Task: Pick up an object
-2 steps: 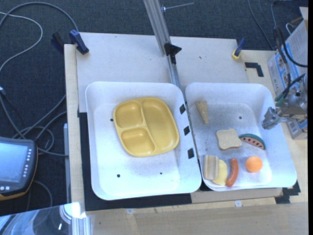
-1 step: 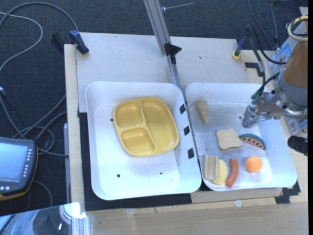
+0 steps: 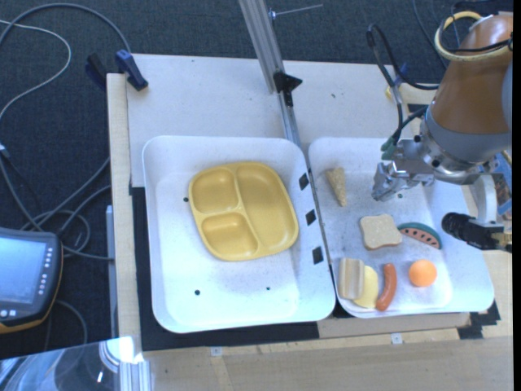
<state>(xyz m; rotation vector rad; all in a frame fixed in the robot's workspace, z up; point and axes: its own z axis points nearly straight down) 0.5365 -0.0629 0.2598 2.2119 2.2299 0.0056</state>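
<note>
My gripper (image 3: 385, 187) hangs over the upper middle of the right bin (image 3: 480, 287), above and slightly right of a slice of toast (image 3: 379, 231). Nothing shows between its fingers. A wedge of cheese or bread (image 3: 336, 186) lies to the gripper's left near the bin's inner wall. A watermelon slice (image 3: 420, 235) sits right of the toast. Along the bin's front lie a sandwich piece (image 3: 356, 281), a sausage (image 3: 387, 286) and an orange (image 3: 422, 273).
The left bin (image 3: 171, 300) holds a yellow divided plate (image 3: 242, 210). A metal pole (image 3: 262, 31) slants over the divider between the bins. A blue clamp (image 3: 129, 68) sits at the bench's far left corner.
</note>
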